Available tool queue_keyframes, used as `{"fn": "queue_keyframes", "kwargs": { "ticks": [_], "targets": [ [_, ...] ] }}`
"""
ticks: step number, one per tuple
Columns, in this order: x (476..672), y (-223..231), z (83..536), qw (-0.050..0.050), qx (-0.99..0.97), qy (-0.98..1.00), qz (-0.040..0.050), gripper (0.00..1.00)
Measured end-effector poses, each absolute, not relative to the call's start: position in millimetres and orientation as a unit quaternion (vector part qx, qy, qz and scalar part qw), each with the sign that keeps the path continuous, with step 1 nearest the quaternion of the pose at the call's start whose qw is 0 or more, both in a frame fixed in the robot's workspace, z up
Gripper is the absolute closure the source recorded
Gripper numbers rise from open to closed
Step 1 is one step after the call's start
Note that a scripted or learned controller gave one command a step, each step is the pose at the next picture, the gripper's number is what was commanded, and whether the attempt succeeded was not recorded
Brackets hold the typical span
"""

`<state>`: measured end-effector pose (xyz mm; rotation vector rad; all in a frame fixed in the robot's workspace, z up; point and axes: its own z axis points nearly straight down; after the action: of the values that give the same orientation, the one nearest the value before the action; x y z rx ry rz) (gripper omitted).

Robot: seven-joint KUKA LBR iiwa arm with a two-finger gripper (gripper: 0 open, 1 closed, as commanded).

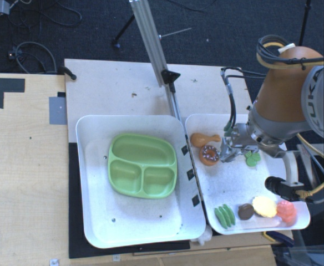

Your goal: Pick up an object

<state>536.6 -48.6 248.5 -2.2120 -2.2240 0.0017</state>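
Gripper (226, 153) low over right bin (237, 190), finger spread not discernible. Just left of it: chocolate donut (209, 154), touching orange drumstick-shaped toy (202, 139). Small green piece (253, 159) just right. Along near edge: green bean pod (225, 215), brown, yellow, pink toys. Green divided plate (142, 166) in left bin (92, 204).

Grey arm (317, 101) w/ orange band, black cables, metal claw (228, 150).

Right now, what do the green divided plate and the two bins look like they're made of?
Green divided plate: looks like moulded plastic with a matte, even colour and soft rounded compartment ridges. Left bin and right bin: probably thin white plastic, smooth with rounded rims and corners; the left one shows dark specks. Material can't be confirmed from look alone.
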Motion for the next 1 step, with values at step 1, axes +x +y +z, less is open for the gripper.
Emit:
{"fn": "queue_keyframes", "kwargs": {
  "ticks": [1],
  "targets": [
    [555.7,-5.4,250.8,0.001,-0.706,-0.708,0.0005,1.00]
  ]
}}
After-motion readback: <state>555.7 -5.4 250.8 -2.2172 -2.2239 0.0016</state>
